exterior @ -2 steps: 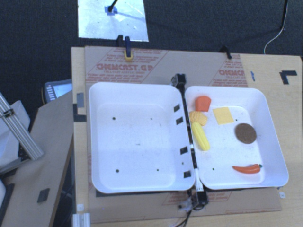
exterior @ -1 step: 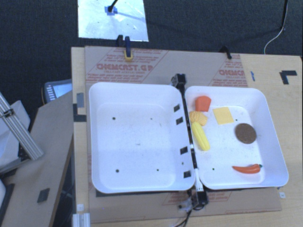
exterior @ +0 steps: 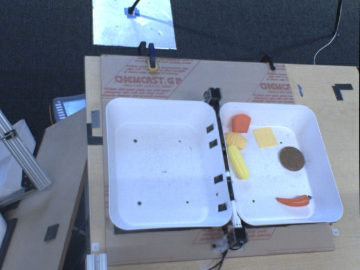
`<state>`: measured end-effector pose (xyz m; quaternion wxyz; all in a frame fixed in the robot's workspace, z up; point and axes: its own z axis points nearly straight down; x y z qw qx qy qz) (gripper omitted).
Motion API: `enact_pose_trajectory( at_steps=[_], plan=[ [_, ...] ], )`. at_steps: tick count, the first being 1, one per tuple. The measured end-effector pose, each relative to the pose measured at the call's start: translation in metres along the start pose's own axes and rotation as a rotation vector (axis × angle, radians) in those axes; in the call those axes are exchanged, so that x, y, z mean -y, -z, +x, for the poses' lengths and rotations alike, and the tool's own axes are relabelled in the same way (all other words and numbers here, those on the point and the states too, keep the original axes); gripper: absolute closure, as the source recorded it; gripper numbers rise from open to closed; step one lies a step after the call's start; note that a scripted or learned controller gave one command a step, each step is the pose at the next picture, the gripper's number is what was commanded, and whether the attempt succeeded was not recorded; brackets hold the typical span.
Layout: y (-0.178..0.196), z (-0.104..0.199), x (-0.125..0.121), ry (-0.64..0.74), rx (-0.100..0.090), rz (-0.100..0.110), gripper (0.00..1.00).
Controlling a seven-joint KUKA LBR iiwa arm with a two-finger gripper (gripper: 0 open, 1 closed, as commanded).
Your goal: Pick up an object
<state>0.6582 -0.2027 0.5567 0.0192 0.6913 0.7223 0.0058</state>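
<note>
**Pincer awaiting its approach**

I cannot tell whether the pincer is standing open or closed. The pickable things are lying in the view's right bin [exterior: 329,173]: a brown disc [exterior: 292,158], a yellow corn cob [exterior: 238,163] and a red chili [exterior: 293,201]. The reach is seemingly not yet beginning. Next, it is needing a descent over the well-separated disc.

We see two bins side by side: left bin [exterior: 163,165] at nine o'clock, right bin [exterior: 323,167] at three. In the right one the block [exterior: 241,123] lies at eleven, the pepper [exterior: 293,201] at five.

Five toy foods [exterior: 264,156] lie in right bin [exterior: 326,151].
</note>
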Motion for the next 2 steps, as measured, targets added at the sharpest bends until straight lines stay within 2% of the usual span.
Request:
enact_pose_trajectory(
  at_steps=[2],
  plan=[
    [0.023, 0.001, -0.002, 0.009, 0.005, -0.008, 1.0]
  ],
)
